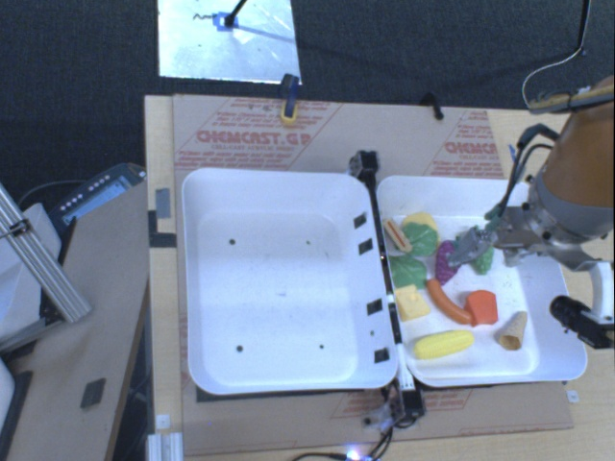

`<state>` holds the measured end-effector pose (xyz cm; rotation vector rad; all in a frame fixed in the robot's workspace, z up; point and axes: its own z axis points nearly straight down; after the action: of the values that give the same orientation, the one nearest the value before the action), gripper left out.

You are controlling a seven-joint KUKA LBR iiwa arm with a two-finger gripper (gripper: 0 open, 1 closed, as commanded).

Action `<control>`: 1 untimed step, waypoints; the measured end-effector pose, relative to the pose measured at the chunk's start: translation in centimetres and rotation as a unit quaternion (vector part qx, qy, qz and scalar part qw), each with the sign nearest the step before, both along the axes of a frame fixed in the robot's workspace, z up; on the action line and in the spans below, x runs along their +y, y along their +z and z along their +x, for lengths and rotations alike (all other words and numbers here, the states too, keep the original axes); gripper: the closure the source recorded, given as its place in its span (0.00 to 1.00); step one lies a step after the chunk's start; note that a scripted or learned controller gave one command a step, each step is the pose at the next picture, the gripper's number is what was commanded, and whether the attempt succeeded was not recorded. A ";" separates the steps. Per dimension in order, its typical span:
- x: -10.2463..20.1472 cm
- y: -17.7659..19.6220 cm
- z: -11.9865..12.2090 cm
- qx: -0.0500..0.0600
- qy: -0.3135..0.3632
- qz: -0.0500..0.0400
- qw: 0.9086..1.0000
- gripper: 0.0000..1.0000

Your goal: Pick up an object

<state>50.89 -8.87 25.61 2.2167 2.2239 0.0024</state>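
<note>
The right bin (553,353) holds several toy foods: a hot dog (397,235), a yellow-green piece (420,227), a green leafy piece (408,269), a purple eggplant (445,262), a yellow cheese block (413,303), an orange sausage (448,302), a red block (481,306), a yellow corn cob (442,345) and an ice-cream cone (514,330). My gripper (469,248) hangs over the bin's middle, just right of the eggplant and against a green piece (483,258). Nothing is visibly between its fingers.
The left bin (279,277) sits beside the right one, joined by a black hinge strip (380,277). Both rest on a cardboard sheet (259,133). A yellow clamp (288,111) stands at the sheet's far edge. The arm (581,176) covers the right bin's back right.
</note>
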 end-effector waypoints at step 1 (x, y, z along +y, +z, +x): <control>-1.0 -15.5 -1.6 -0.008 -0.001 -0.002 1.000 0.00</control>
<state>49.28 -9.83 10.07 2.2082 2.2125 0.0137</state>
